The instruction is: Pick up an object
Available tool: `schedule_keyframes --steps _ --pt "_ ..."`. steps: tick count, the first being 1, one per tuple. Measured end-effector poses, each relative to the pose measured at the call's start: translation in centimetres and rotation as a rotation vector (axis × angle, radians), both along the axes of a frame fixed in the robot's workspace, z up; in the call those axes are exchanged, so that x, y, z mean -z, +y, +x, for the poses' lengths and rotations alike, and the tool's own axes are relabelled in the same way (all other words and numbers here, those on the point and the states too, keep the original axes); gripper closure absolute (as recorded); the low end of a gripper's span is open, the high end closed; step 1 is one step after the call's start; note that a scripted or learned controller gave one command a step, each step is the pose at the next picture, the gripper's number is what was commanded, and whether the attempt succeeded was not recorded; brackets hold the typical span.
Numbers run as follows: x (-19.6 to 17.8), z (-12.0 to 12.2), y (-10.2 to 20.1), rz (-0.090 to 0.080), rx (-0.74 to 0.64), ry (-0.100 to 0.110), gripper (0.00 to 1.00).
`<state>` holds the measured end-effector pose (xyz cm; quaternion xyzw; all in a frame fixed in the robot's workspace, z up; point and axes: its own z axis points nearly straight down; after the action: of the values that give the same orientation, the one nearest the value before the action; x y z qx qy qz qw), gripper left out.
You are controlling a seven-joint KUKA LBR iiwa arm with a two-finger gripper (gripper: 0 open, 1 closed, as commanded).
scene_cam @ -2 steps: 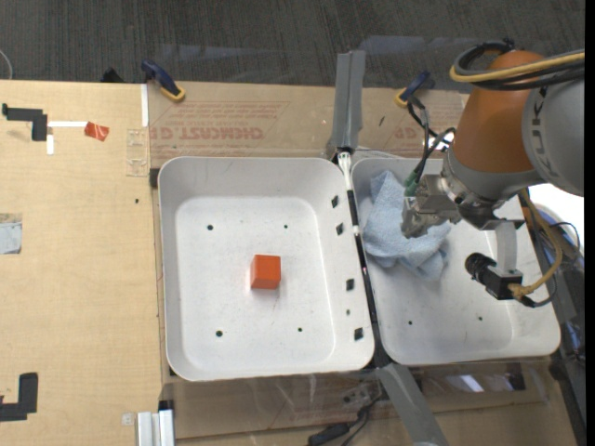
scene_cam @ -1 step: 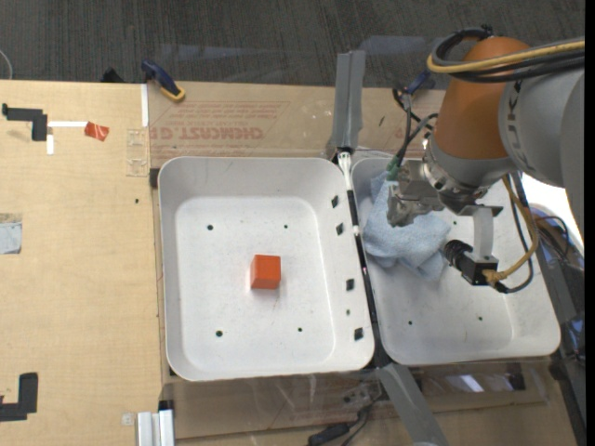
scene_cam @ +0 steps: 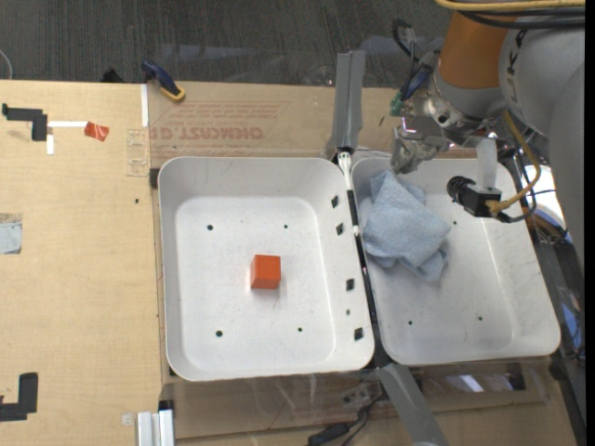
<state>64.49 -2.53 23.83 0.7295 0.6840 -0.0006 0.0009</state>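
Well, the big counter [scene_cam: 74,277] is light brown wood, and it has two shallow white bins sitting side by side. The grey arm [scene_cam: 521,54] with its orange band comes in from the right at the top. The left bin [scene_cam: 186,342] and the right bin [scene_cam: 502,333] touch along the middle, where small black clips run down their edges.

In the right bin lies a crumpled light blue cloth [scene_cam: 402,229], up near the back left corner. The end effector [scene_cam: 409,156] is just above the top edge of that cloth, at the back rim of the right bin. It points down at the cloth, but I cannot tell how far it is open, or if it has hold of the cloth.

In the left bin sits a small orange-red block [scene_cam: 266,272], by itself near the middle, well apart from the end effector.

A little blue and yellow clamp [scene_cam: 162,79] sits on the counter behind the left bin.
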Motion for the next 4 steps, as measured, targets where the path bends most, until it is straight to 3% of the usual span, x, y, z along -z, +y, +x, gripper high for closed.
schedule_keyframes --steps 1,2,3,4 --pt "4.8 -3.0 -1.4 0.001 -0.174 0.004 1.00" --pt "1.5 1.2 -1.7 0.000 0.012 0.000 1.00" --pt "-1.6 1.4 -0.6 0.000 -0.078 0.001 1.00" --pt "-0.6 -0.3 -3.9 0.001 -0.300 0.003 1.00"
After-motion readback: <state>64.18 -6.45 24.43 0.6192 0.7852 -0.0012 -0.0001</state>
